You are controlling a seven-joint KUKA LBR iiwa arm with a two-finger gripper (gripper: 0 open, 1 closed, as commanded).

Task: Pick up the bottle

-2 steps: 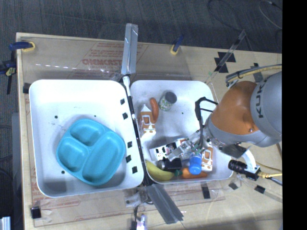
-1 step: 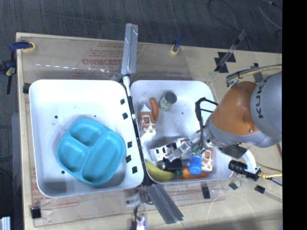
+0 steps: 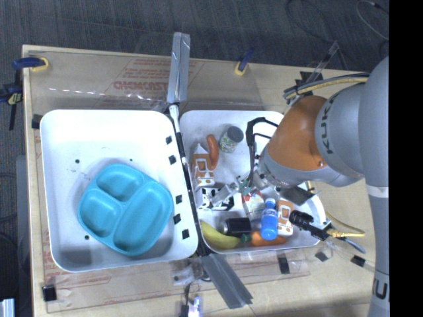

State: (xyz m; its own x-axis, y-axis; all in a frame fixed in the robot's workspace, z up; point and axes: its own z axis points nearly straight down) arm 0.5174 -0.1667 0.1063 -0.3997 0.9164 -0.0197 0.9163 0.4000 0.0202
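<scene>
The bottle (image 3: pixel 268 220) lies in the right bin (image 3: pixel 198 119), toward its near right corner, a small clear plastic one with a blue cap pointing far and a blue lower part pointing near. It is jammed in clutter: a black block (image 3: pixel 238 226) just left of it, a banana (image 3: pixel 218 236) further left along the near wall, something orange, maybe a carrot (image 3: pixel 268 240), touching or right under its near end, and a small printed packet (image 3: pixel 285 218) on its right. Judgement: light, thin-walled plastic, stiff enough at cap and shoulder but likely to give a bit mid-body, smooth and round so it could roll or slip out of a loose pinch. Not fragile. Best hold looks like across the body just below the cap, fingers closing left to right, though the black block and the packet leave little room on either side. The arm reaches in from the right, its orange band (image 3: pixel 297 140) sitting over the right half of that bin and the wrist tipped down toward the middle of the clutter. The gripper (image 3: pixel 250 189) is low, just far-left of the bottle's cap, near but not clearly touching it. Cannot tell how the gripper is set, too dark and mixed with the junk there; nothing seen gripped. A sausage (image 3: pixel 213 149) and a small can (image 3: pixel 230 139) sit at the far end of the bin, well apart from the bottle. The left bin (image 3: pixel 59 127) has a blue divided plate (image 3: pixel 125 207).
</scene>
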